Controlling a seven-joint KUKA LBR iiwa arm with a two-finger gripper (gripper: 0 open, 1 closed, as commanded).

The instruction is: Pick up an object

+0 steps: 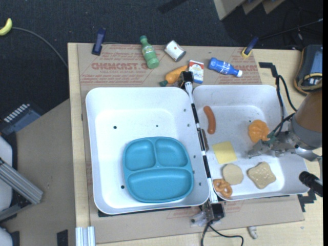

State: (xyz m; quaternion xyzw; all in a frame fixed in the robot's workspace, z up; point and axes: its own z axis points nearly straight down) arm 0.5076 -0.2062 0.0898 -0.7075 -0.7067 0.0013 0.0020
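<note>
Sausage (209,119): lies in right bin (241,94) near its left wall, long axis running near-to-far. Bench is cardboard-topped, dark carpet around it. You've got 2 white bins; left bin (102,137) holds 1 blue divided plate (158,169). Right bin also has 1 cheese slice (224,151), 1 toast (262,175), 1 pretzel (223,187). Gripper (260,148) low over right bin; can't tell whether it's open or closed.

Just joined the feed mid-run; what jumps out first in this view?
The blue divided plate in the left bin stands out most. The right bin holds small food pieces, including a sausage and a cheese slice. The end effector hangs low beside an orange item.
</note>
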